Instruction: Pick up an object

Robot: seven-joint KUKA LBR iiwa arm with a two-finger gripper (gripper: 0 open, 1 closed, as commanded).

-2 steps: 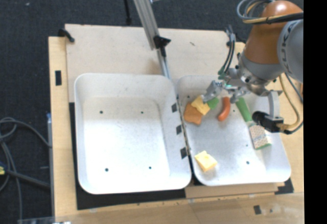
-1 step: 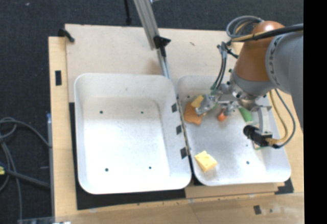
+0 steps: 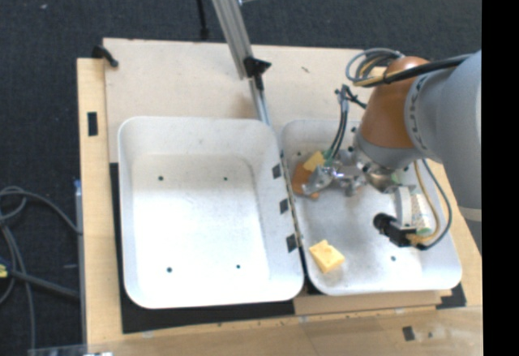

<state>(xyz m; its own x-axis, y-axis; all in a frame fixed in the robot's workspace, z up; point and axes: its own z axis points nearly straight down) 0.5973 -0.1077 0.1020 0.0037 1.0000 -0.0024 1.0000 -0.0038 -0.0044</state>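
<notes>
In the right bin (image 3: 430,269), a yellow block (image 3: 326,255) lies near the front left corner. An orange-brown object (image 3: 303,171) with a yellow top rests against the bin's left wall, further back. My gripper (image 3: 326,178) is low in the right bin, pointing left, its tip right at the orange-brown object and seeming to touch it. Whether that object sits between the tips is too small and cluttered to tell. The grey arm with its orange band (image 3: 389,115) reaches in from the right, above the bin.
The left bin (image 3: 138,135) stands beside the right one, sharing a raised middle edge. A slanted aluminium pole (image 3: 231,14) rises from behind the bins. Cables and a black connector (image 3: 389,226) hang from the wrist over the right bin's floor.
</notes>
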